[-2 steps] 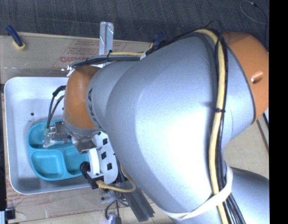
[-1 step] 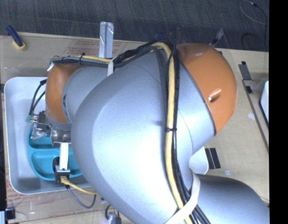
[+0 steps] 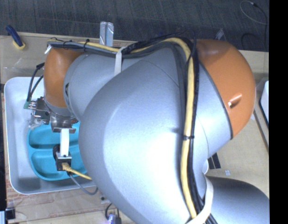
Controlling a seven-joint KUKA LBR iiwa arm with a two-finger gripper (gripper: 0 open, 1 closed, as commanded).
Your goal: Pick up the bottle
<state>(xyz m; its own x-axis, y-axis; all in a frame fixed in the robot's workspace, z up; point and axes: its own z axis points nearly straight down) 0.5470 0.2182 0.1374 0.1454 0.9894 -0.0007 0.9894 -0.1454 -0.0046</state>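
Dark grey carpet lies beyond the pale wooden bench

A single fixed camera looks down at a slant on the worktop, close behind the arm, which reaches in from the right.

The grey arm takes up most of the space above the bench, running from 5 o'clock up toward 10 o'clock, so little room is left over the left bin. A blue tray fills that bin's floor from the middle toward 7 o'clock, beneath the wrist. A narrow bare strip of white floor runs along the bin's wall at 9 o'clock, and another along its edge at 7 o'clock. Cables hang over the bin at 10 o'clock. A yellow cable crosses the tray's near edge.
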